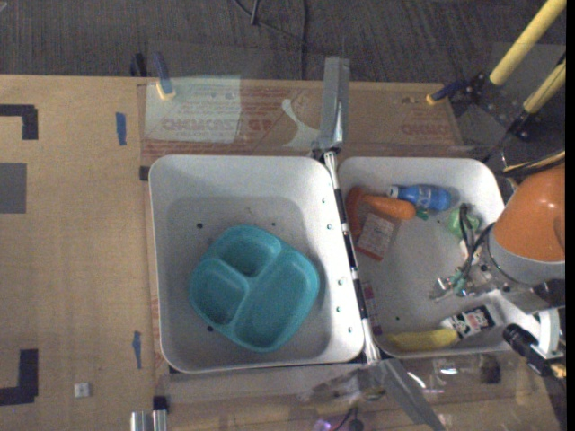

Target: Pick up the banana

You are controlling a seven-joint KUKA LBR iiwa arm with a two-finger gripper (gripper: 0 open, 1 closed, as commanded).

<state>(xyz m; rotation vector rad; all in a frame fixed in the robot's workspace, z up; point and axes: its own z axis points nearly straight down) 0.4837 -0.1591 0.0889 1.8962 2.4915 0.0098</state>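
The banana (424, 338) is yellow and lies flat along the near wall of the right bin (409, 272), pointing left to right. My gripper (454, 285) reaches in from the right edge and hovers a short way above and to the right of the banana, apart from it. The arm's orange band (536, 220) and grey wrist cover the bin's right side. Nothing shows between gripper and banana except bare bin floor.
A black-and-white packet (473, 320) lies just right of the banana. An orange bottle (384, 209) with a label, a blue bottle (424, 197) and a green item (464, 223) sit at the right bin's far end. The left bin (180, 196) holds a teal divided plate (255, 286).
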